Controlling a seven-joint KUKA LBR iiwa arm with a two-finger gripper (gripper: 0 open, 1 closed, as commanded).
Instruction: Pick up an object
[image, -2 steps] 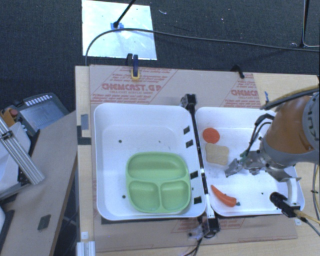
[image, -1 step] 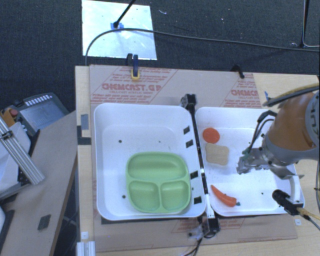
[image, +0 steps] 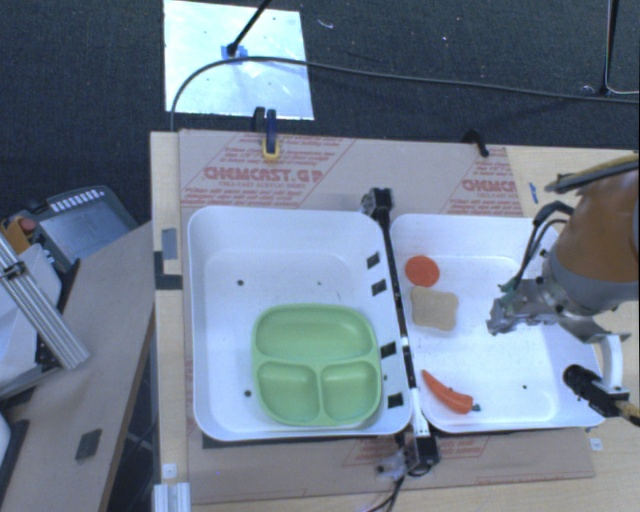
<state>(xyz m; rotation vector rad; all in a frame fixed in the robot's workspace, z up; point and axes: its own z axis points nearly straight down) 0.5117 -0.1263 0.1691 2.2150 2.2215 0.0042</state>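
In the right bin lie three small objects: a round orange-red piece near the back left, a beige sponge-like block just in front of it, and a long orange-red carrot-shaped piece near the front left. My gripper hangs low over the middle of the right bin, to the right of the beige block and apart from it. The arm's orange band shows above it at the right edge.
The left bin holds a green divided plate toward its front. A black divider strip with clips runs between the bins. Cardboard lies under both bins, with a clamp at the back. A side table with gear stands at the left.
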